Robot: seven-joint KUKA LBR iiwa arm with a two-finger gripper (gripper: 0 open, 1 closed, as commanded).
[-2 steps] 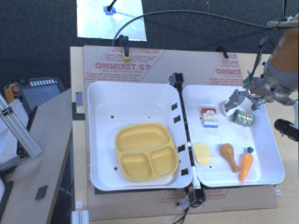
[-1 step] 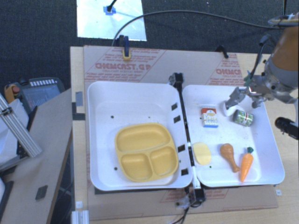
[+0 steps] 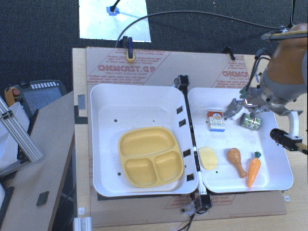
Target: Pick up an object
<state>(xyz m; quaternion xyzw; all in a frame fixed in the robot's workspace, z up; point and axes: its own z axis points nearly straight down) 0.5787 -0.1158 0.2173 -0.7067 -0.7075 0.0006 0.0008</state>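
Claw: fingers spread apart — holding nothing, low over the right bin.
Small can: lying in that bin, just beside the claw.
Left bin: yellow tray.

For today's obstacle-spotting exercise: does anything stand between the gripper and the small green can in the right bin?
Nothing visible does. The gripper hangs directly beside the green can. The small box lies to the can's left, off that path.

A robotics lab: a teach pendant, aluminium framing and cables surround the bench
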